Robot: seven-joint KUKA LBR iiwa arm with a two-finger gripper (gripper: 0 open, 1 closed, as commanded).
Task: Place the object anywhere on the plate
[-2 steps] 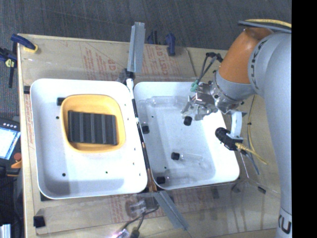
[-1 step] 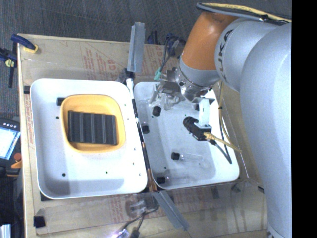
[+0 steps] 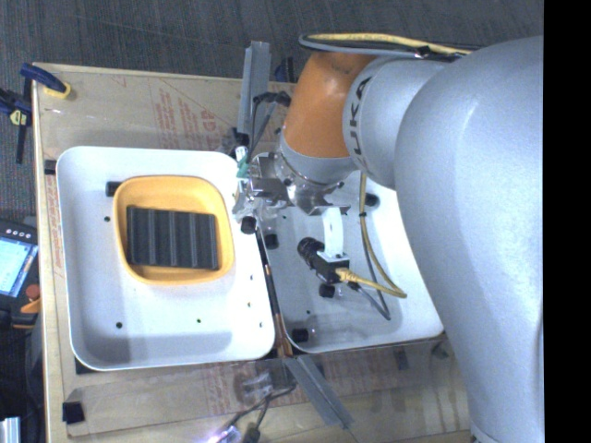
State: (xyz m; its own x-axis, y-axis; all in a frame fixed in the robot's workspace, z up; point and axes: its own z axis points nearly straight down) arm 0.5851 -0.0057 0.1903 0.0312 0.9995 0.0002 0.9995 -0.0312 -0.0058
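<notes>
One yellow plate (image 3: 168, 189), dark ridged slab (image 3: 175, 238) on it, lies just left of hand (image 3: 251, 207); cannot tell hand's grip

we see a robotics lab: a plywood bench (image 3: 138, 100) on dark carpet (image 3: 138, 17), a clamp (image 3: 46, 79) on its far left corner, a big grey and orange industrial arm (image 3: 462, 201) over the white right bin (image 3: 416, 314), the left bin (image 3: 166, 335) beside it, a lit screen (image 3: 11, 266) at the left edge, loose cables (image 3: 247, 413) at the near edge.
</notes>
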